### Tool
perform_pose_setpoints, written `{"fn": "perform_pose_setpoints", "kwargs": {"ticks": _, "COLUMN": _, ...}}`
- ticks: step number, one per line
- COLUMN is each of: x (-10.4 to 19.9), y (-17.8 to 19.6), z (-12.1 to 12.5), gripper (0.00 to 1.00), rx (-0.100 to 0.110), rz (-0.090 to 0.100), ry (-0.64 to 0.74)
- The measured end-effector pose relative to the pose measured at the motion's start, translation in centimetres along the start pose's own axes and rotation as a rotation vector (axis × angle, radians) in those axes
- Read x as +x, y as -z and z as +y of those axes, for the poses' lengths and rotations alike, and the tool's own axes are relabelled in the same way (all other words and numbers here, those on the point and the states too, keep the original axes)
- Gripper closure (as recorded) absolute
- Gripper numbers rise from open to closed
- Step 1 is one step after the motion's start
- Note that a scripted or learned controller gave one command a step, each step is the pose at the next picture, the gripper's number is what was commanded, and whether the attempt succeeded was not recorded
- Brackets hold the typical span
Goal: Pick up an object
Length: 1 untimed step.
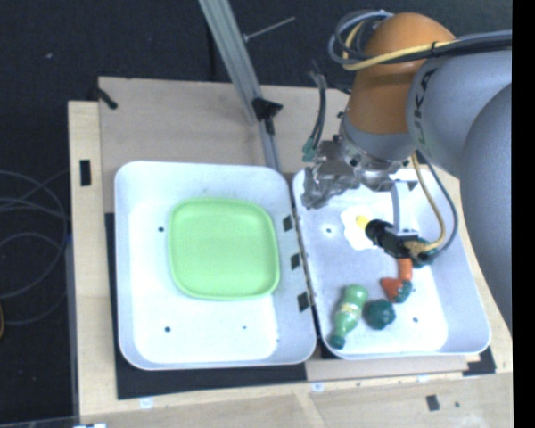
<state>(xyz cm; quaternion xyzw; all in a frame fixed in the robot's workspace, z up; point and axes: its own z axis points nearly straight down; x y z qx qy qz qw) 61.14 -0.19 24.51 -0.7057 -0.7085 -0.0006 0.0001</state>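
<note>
We've got the gripper [316,188] low over the right bin's [459,328] back-left corner, can't tell its jaws, w/ green bottle [346,314], teal ball [380,314] & other bits lying apart near front

Metal pole [236,61]; perhaps cables [22,230] left.

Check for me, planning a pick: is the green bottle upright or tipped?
Tipped: the bottle lies on its side in the right bin.

Green plate [223,248] looks smooth matt plastic; white bins [143,328] glossy plastic; bench [178,123] pale wood.
</note>
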Motion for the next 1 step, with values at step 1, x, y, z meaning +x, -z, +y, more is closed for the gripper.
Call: {"fn": "perform_pose_setpoints", "kwargs": {"ticks": 1, "x": 5.23, "y": -0.40, "z": 3.00, "gripper": 1.00, "rx": 0.001, "rz": 0.000, "ry": -0.001}}
